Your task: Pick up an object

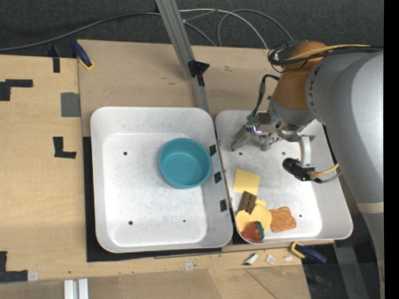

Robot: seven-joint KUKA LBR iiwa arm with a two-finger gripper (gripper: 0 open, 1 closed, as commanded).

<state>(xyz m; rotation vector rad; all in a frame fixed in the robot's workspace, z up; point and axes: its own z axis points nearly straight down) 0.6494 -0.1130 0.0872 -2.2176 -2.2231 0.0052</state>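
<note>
On my screen the bowl [184, 162] is teal, sitting in a white bin [118, 185] flecked with small dark dots. The second bin [324, 210] is white too, and I see in it a pale yellow block [245, 181], a dark brown bar [248, 202], an orange piece [282, 219] and something red [252, 230]. The arm [355, 104] is grey with an orange band [293, 87]. The tabletop [37, 167] is tan wood with black tape marks

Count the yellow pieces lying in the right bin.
2: a pale yellow square block mid-bin, and a yellow piece at the front pile under the brown block; more could be hidden underneath.
</note>
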